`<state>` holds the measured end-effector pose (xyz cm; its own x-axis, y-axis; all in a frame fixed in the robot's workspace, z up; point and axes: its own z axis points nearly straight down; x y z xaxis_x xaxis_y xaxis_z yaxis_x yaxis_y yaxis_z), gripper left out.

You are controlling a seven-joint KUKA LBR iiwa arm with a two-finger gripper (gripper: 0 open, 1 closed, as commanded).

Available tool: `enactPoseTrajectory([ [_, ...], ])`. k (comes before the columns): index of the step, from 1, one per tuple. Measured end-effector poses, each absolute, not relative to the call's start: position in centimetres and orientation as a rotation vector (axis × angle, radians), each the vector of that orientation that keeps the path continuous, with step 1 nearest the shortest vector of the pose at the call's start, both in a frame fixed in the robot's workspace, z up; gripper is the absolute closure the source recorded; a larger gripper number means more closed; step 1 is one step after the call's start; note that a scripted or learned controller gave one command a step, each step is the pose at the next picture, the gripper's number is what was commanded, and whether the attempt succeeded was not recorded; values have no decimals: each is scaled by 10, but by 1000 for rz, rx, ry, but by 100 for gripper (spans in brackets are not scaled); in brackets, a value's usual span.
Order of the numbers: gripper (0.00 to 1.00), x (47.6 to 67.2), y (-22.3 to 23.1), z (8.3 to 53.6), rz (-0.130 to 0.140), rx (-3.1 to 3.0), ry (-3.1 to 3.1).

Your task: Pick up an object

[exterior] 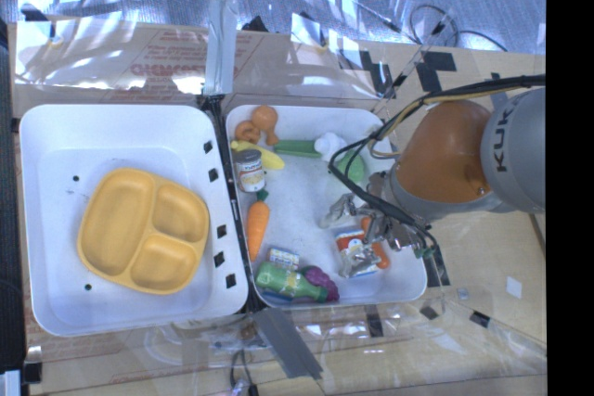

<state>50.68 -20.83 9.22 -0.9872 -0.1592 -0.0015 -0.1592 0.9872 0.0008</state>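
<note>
The orange-and-white packet (357, 252) lies in the right bin (306, 199), near its lower right corner, directly under the tool (369, 232); we judge it the likeliest target, though the task names none. It looks like a small, light pouch or carton with a glossy skin, so we expect it to be slippery and to crumple or slide rather than resist. We would take it across its narrower width, pinching low so that it cannot skate along the bin floor.

The other candidates sit well apart, along the bin's left side: a carrot (258, 228), a small jar (249, 170) and a green bottle (288, 281) lying at the bottom wall. These look stiffer and rounder, and more apt to roll.

The arm (455, 153) reaches in from the right, its orange band bulking over the bin's right wall, wrist bent downward and cables looped around it. We cannot tell whether the tool is spread or closed; its metal parts blur into the packet. The left bin (46, 199) holds a yellow divided tray (142, 229).
</note>
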Motion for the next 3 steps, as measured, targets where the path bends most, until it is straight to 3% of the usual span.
enactPoseTrajectory([
  [1,100,510,-206,103,0,-264,3125],
  [2,100,518,-131,92,4,-151,3138],
  [3,100,559,-107,207,-3,-17,3129],
])
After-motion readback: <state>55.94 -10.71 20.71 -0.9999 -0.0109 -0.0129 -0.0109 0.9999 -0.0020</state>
